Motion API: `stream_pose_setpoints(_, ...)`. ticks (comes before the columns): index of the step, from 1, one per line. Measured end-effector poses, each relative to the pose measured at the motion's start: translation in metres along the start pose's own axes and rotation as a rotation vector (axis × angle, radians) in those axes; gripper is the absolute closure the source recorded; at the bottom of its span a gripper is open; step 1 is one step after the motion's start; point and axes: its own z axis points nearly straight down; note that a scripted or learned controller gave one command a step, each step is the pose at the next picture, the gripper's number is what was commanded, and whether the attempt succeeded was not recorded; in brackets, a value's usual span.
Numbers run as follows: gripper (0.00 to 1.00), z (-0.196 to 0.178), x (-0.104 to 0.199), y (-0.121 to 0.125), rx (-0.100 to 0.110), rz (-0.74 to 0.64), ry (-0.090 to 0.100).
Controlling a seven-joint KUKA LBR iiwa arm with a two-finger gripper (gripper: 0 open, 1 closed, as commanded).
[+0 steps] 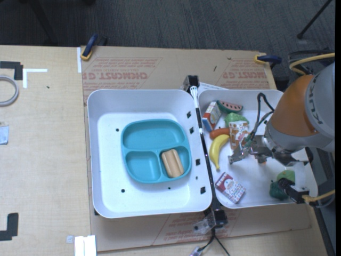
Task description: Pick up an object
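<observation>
The right bin (266,193) holds several toy foods: a yellow banana (215,150), an orange carrot (218,134), a watermelon slice (230,107), a green-topped snack packet (238,129), a small red and white carton (213,112), a red and white packet (230,188) and a dark green item (281,188). My gripper (241,152) hangs low over the middle of this bin, just right of the banana and below the snack packet. Nothing is seen held in it. The arm's orange band (292,113) rises to the right.
The left bin (104,159) holds a teal divided plate (139,143) with a tan bun (172,162) in its lower right compartment. Clips join the bins along the middle wall (198,143). Cables (314,196) trail at the right edge.
</observation>
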Motion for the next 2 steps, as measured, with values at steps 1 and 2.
stream_pose_setpoints(1,0.0,-0.0002,0.0166,0.0624,0.0,-0.002,-0.001)
stream_pose_setpoints(2,1.0,-0.0096,0.0167,0.0624,0.001,-0.006,-0.002)
